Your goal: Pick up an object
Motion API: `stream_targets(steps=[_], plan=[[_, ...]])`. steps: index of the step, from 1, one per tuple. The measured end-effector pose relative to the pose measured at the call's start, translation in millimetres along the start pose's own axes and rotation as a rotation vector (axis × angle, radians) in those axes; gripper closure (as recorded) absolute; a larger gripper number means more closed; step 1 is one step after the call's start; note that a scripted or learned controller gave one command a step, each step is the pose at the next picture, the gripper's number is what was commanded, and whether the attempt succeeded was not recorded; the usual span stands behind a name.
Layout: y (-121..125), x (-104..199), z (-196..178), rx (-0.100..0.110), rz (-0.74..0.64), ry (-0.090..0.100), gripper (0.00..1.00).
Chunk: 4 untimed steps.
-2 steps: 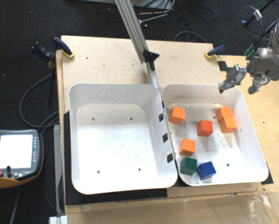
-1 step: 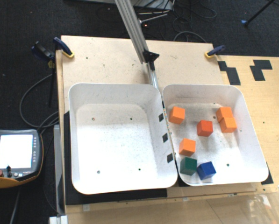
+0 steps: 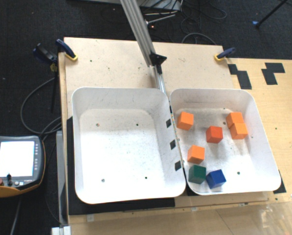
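Blocks sat in right bin (image 3: 256, 112), w/ red block (image 3: 214, 134) mid-bin, clear of its neighbours & so likeliest pick; gripper state: can't tell, so approach direction unknown.

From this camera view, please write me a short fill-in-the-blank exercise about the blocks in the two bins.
1. All the blocks lie in the ____ bin.
2. Beside the blue block sits a ____ block.
3. The number of orange blocks is ____.

Missing words: right; green; four
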State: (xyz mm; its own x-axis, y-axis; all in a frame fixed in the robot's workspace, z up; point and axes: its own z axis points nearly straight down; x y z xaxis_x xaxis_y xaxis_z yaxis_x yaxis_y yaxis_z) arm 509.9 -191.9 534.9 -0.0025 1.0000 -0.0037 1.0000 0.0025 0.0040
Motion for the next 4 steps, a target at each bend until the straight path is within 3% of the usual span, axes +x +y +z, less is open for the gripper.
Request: stream_targets(steps=[1,2,4], plan=[[0,0,1,0.001,0.000,0.001,0.00],[-20,55,-12,0.001,-0.004,0.003,0.00],[-19,182,-12,0.004,-0.006,0.004,0.00]])
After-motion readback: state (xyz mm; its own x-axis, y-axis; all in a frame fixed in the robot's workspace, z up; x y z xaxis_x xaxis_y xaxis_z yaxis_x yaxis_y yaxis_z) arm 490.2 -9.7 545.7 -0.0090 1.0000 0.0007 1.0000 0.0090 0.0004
